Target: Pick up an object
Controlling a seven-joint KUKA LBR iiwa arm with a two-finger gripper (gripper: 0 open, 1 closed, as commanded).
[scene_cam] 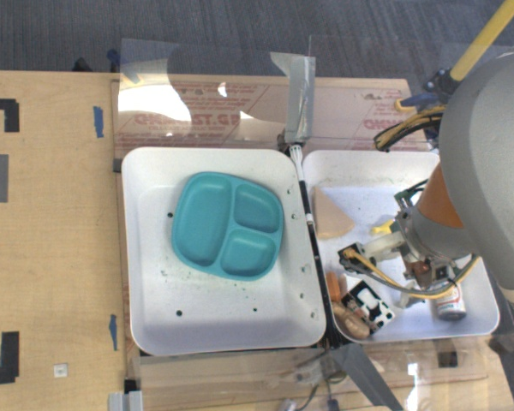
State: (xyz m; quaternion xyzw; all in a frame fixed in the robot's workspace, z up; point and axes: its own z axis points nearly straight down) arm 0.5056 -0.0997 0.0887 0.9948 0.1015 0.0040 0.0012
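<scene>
My gripper (365,301) hangs low over the front left corner of the right bin (385,187), reaching in from the right under the grey arm. Directly beside it lie a thin orange object (336,286) and a brownish lumpy object (351,319), both against the bin's left wall. A small silver can (450,307) lies on its side to the right of the gripper, near the front rim. A tan, flat, wedge-shaped piece (332,217) rests farther back in the same bin. Nothing can be seen held in the gripper.
The left bin (146,255) holds a teal divided plate (227,226) near its middle. Yellow and black cables (385,268) loop off the wrist above the right bin. Clear plastic sheets stand behind both bins.
</scene>
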